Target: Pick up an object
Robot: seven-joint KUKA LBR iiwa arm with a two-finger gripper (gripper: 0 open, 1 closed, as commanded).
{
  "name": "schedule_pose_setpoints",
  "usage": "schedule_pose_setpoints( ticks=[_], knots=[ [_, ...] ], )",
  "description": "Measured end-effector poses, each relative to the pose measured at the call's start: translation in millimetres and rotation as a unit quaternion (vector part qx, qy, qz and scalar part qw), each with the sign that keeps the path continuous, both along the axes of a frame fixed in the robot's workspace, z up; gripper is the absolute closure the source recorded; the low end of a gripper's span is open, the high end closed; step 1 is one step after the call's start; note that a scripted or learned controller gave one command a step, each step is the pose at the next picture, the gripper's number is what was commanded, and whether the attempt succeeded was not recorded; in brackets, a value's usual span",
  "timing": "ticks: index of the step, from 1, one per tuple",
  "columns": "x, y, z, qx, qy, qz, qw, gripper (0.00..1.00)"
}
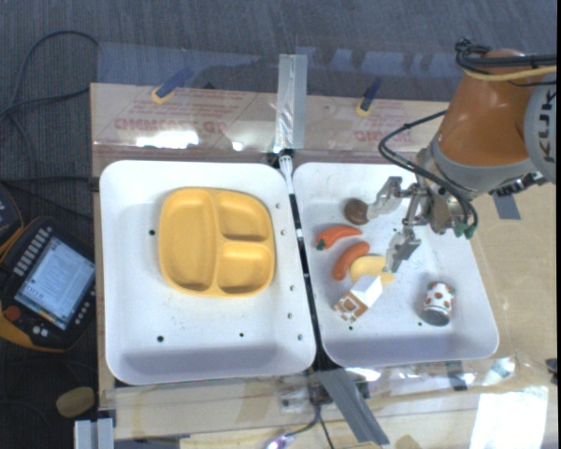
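The robot arm (486, 110) reaches in over the right bin (467, 340), its gripper (397, 223) hanging above the toy food with its two fingers spread apart and nothing between them; the step in hand looks like the approach, before any grasp; just below the lower finger lie a yellow piece (366, 267) and a sausage (350, 258), touching each other, with a carrot (337, 236) beside them and a brown ball (355, 211) near the upper finger; a small carton (355, 301) and a spotted cup (437, 303) rest closer to the front wall; a yellow tray (217, 241) sits in the left bin (131, 344); next, the gripper would likely need to drop straight onto one item and close.
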State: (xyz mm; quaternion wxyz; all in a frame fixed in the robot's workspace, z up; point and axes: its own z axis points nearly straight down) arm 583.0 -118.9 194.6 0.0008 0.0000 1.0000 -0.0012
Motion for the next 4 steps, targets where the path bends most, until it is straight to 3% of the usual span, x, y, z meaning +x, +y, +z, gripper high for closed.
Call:
schedule_pose_setpoints(
  ticks=[1, 2, 3, 4],
  knots=[
    [10.7, -50.0, 89.0, -0.0003, -0.001, 0.011, 0.9999, 0.00],
    [61.1, -93.6, 89.0, 0.0009, -0.002, -0.027, 0.9996, 0.00],
    [7.7, -68.5, -67.2, 0.0014, 0.000, -0.100, 0.9950, 0.00],
    [30.1, -102.9, -25.8, -0.0004, -0.001, -0.099, 0.9950, 0.00]
  ],
)
